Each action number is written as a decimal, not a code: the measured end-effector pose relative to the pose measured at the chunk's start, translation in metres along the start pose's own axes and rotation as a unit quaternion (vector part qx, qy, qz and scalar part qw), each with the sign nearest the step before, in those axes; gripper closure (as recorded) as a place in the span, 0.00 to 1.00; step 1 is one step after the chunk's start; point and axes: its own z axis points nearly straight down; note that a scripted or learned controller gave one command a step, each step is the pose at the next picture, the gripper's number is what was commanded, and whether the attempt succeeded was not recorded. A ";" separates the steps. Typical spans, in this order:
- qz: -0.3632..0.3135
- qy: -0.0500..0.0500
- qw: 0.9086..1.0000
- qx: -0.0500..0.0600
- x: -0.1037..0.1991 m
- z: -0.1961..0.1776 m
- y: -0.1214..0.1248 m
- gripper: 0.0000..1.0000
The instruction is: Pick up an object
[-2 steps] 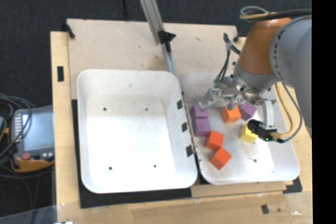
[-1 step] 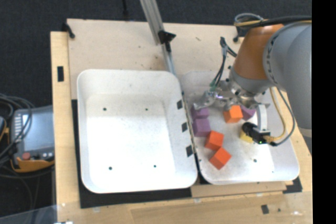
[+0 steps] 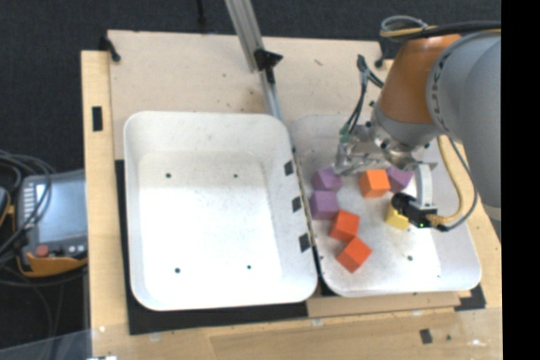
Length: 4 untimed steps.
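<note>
Several small blocks lie in the right bin [image 3: 456, 261]. Two purple blocks sit near its left side, one [image 3: 328, 179] above the other [image 3: 324, 203]. Two red-orange blocks lie lower, one [image 3: 343, 225] just above the other [image 3: 354, 254]. An orange block [image 3: 375, 182] rests directly under the gripper [image 3: 371, 158], which hangs low over the bin's upper middle. A third purple block [image 3: 400, 176] peeks out to the orange block's right, and a yellow block [image 3: 396, 218] lies further right, partly behind a black fitting on the arm. The arm's body hides the fingers.
The left bin [image 3: 143, 139] stands beside the right one, with a row of black clips along the shared wall. A slanted aluminium post [image 3: 240, 4] rises from the bench behind the bins. Cables loop around the arm's wrist at the right.
</note>
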 end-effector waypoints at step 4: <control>-0.007 0.001 1.000 0.009 0.051 -0.143 0.017 1.00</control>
